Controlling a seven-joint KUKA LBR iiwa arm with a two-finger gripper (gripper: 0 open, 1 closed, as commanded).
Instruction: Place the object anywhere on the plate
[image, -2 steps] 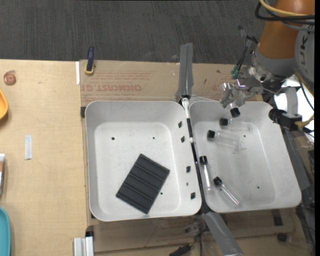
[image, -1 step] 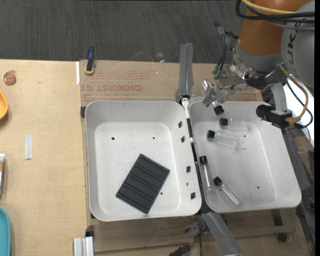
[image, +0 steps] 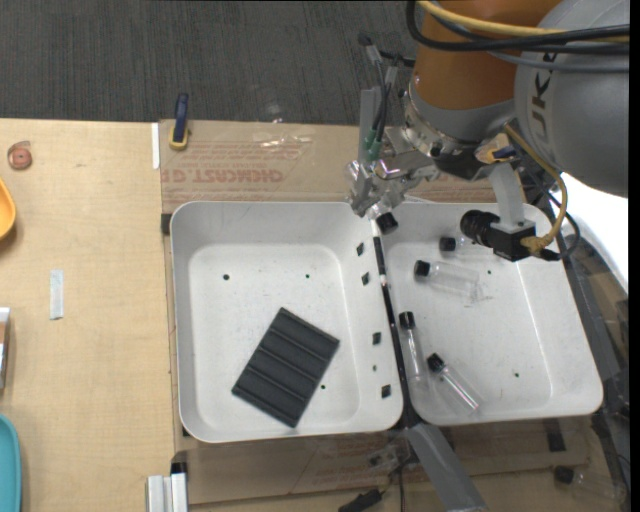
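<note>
- Grey and orange arm reaches in from the right. Its gripper (image: 372, 203) hangs over the far end of the seam between the left bin (image: 190, 300) and the right bin (image: 560, 330).
- Whether the jaws are open or closed cannot be told (the metal parts blur together there). A small black piece (image: 388, 222) shows just below them, held or not I cannot say.
- A black ribbed plate (image: 287, 366) lies flat and skewed in the left bin, well apart from the jaws, nearer the camera and to their left.
- A clear capped tube (image: 458, 280) lies in the right bin, near the jaws on their right.
- A second tube (image: 410, 340) lies along the seam, nearer the camera than the jaws, and a third tube (image: 452, 382) lies beyond it.
</note>
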